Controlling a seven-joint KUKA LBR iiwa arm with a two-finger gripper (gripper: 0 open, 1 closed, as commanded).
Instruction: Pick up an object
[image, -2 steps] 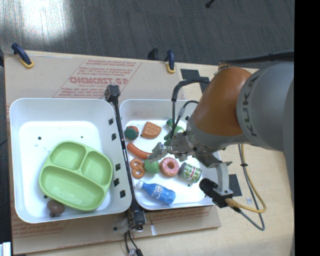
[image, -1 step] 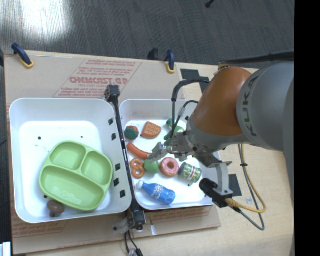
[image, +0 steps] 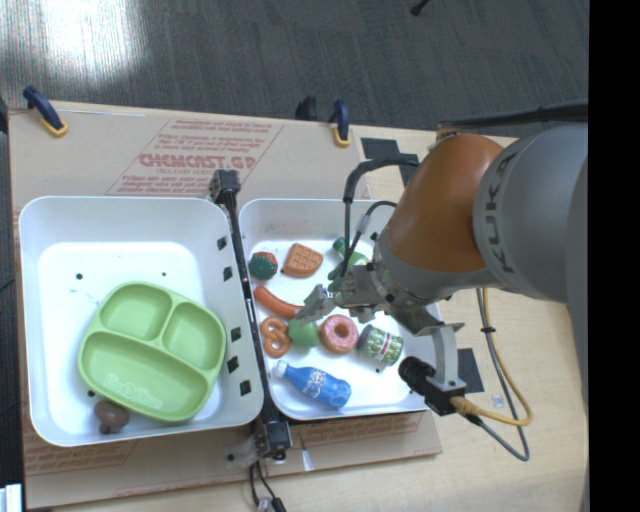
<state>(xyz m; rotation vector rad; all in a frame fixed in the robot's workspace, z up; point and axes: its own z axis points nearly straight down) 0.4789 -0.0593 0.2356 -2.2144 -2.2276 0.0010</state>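
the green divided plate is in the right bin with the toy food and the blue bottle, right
Not quite. The camera view shows the green divided plate in the left bin. The toy food and the blue bottle are in the right bin.

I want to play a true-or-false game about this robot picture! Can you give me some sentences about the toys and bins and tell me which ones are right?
1. The light green plastic divided plate lies in the left white bin. True.
2. The blue plastic bottle lies in the left bin. False: it lies in the right white bin, near its front edge.
3. The pink-frosted toy doughnut lies in the right bin. True.
4. The small brown lump sits in the middle of the plate. False: it sits beside the plate's front edge.
5. The end effector hovers over the left bin. False: it is over the right bin.
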